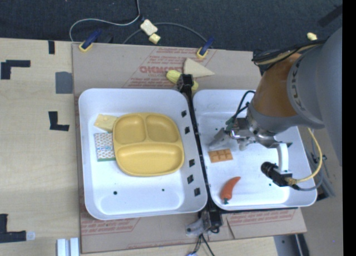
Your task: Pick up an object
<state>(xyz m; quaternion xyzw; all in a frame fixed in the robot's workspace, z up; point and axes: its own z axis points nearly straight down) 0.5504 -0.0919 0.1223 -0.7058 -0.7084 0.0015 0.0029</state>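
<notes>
Hovering in the right bin [289,196], the claw [229,136] is seen spread, holding nothing. The brown waffle [220,156] lies just at its 7 o'clock; being flat, it could be missed or nudged aside.

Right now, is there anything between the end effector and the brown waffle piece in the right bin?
Nothing visible stands between them. The end effector hangs just above the brown waffle piece in the right bin. The orange carrot lies further toward the bin's near edge, out of the way.
</notes>
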